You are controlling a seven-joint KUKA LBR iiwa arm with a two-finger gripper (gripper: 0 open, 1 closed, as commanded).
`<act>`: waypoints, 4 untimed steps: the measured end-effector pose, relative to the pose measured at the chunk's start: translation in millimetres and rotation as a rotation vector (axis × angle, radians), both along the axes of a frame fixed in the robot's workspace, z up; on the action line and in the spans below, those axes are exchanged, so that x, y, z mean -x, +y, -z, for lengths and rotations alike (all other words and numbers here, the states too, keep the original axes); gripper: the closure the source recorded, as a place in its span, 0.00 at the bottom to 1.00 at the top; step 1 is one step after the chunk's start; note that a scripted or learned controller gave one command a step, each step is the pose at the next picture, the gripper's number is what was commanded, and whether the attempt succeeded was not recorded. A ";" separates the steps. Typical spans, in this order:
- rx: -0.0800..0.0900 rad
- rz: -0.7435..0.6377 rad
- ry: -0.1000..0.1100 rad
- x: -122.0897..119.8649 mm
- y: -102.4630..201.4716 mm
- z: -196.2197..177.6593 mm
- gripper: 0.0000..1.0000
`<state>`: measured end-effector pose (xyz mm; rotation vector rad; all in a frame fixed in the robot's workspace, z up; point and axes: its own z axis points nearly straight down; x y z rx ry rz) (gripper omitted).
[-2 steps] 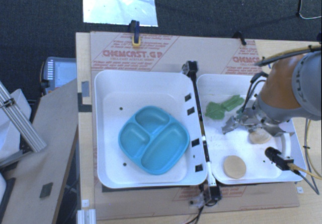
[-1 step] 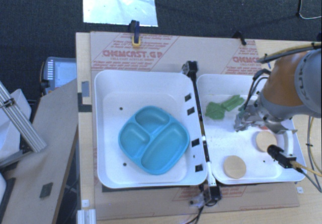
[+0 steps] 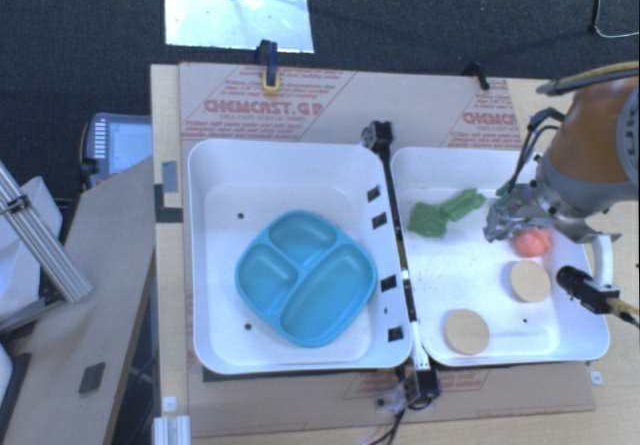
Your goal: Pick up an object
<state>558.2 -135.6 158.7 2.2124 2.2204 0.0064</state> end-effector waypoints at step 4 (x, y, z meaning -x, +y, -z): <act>-0.004 -0.007 0.005 -21.4 118.1 -75.0 1.00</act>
